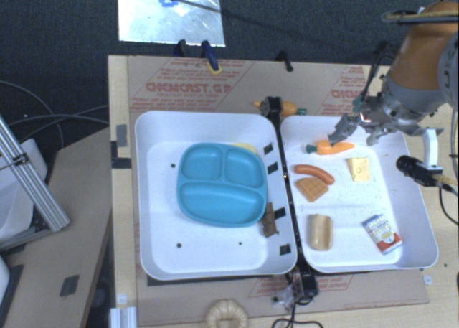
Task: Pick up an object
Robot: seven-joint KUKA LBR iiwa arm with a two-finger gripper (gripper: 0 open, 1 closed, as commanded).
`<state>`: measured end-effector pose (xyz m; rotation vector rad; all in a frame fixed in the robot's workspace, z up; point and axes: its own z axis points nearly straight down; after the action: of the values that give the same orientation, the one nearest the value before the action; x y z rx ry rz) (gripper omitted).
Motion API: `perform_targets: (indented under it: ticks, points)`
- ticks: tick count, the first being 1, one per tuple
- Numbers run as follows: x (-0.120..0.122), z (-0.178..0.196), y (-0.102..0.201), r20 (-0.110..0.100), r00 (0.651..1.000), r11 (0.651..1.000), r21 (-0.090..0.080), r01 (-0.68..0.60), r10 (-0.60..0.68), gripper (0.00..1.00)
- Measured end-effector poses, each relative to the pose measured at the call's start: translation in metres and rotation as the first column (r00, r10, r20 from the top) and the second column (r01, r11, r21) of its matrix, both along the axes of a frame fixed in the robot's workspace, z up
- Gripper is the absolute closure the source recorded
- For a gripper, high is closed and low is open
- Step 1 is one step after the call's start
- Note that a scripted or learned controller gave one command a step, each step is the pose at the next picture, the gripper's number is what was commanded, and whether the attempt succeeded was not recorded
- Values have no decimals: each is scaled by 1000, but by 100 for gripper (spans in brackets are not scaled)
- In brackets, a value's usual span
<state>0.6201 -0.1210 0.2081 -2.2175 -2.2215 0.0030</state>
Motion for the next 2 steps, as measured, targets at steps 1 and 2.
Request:
perform_targets:
  ticks: [1, 2]
  points:
    - [-2, -62, 4, 0, 1000, 1000, 0, 1, -1, 0]
    - [-6, -105, 1, 1, 1000, 1000, 0, 2, -2, 0]
